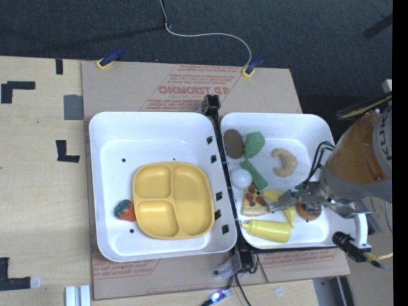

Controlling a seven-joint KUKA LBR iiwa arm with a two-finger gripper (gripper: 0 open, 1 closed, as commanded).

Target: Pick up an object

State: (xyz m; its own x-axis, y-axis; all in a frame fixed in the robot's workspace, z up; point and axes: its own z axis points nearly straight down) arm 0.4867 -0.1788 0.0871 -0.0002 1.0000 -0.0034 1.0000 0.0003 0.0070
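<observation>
Low in the right bin (319, 127), toward the lower right of the frame, toy food lies in a loose heap: a yellow mustard bottle (268, 230) on its side along the bin's near edge, a pizza slice (254, 201) just above it, a white ball (241, 179) against the left wall, a green vegetable (254, 144) and a brown potato (233, 143) side by side at the upper left, and a tan croissant (284, 161) curled apart from them at the upper middle. A small brown donut (310, 211) sits at the right end of the heap. The gripper (294, 199) hangs over the heap between the pizza slice and the donut, and whether its jaws are spread or pressed together cannot be told from this angle; nothing is seen pinched in them. The grey arm (357, 161), with its orange band, enters from the right edge of the frame. At centre left, the left bin (108, 132) holds a yellow divided plate (172, 199), with a small red strawberry (124, 210) touching its left edge. Both bins rest on a sheet of cardboard (185, 88) clipped to the desk (35, 164).
</observation>
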